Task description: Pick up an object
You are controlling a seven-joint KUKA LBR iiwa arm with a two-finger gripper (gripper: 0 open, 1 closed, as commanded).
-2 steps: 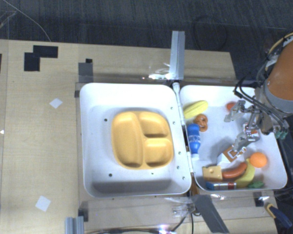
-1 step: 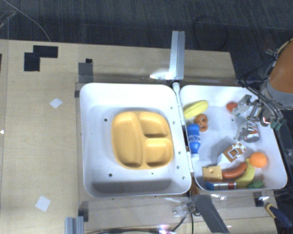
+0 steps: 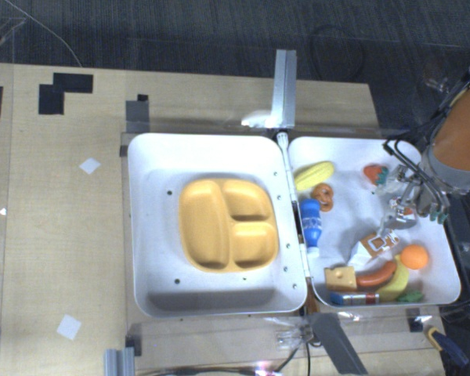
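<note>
The right bin (image 3: 352,210) holds several toy foods. A yellow corn-like piece (image 3: 313,175) and a small brown ring (image 3: 323,195) lie at its upper left, with a blue bottle (image 3: 309,224) along the left wall. A cheese wedge (image 3: 341,276), a red sausage (image 3: 374,274), a banana (image 3: 395,282) and an orange ball (image 3: 414,257) crowd the near right corner. A small white and orange box (image 3: 378,245) lies just above them, and a red piece (image 3: 374,172) lies near the far right. My gripper (image 3: 399,210) hangs over the right side of this bin, just above the small box.
The left bin (image 3: 153,210) carries a yellow divided plate (image 3: 225,224) in its middle. A metal post (image 3: 285,84) stands behind the wall where the two bins meet. The arm's orange band (image 3: 462,131) and cables sit at the right bin's far right corner.
</note>
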